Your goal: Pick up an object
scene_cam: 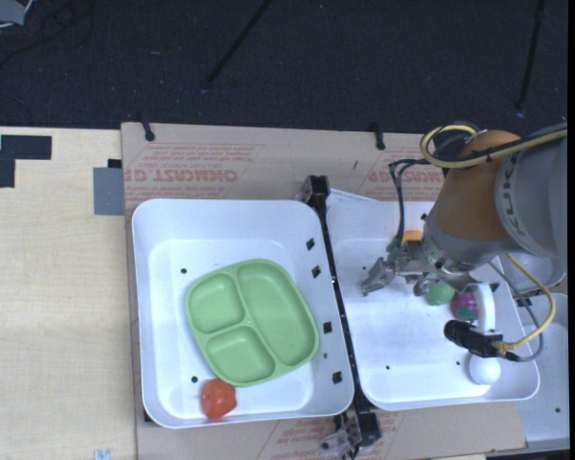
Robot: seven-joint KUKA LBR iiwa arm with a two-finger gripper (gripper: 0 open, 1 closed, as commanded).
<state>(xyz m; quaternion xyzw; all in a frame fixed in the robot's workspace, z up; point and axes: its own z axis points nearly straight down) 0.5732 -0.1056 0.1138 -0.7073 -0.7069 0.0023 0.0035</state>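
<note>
The gripper (381, 278) hangs over the right bin (402, 372) near its far-left corner, fingers spread, holding nothing. Nearest pickable objects, a green and a pink toy (452, 297), lie just to its right, beneath the wrist.

The cardboard sheet (230, 166) under the two bins carries red printing above the left bin (163, 257), seen upside down; its big letters look like "CHCMCR2T" with more beside them, but they are too blurred to read with certainty. More red printing shows on the cardboard's front edge near the bottom, too small to read. The arm's grey housing (537, 199) bears dark letters, cut off and unreadable.
</note>
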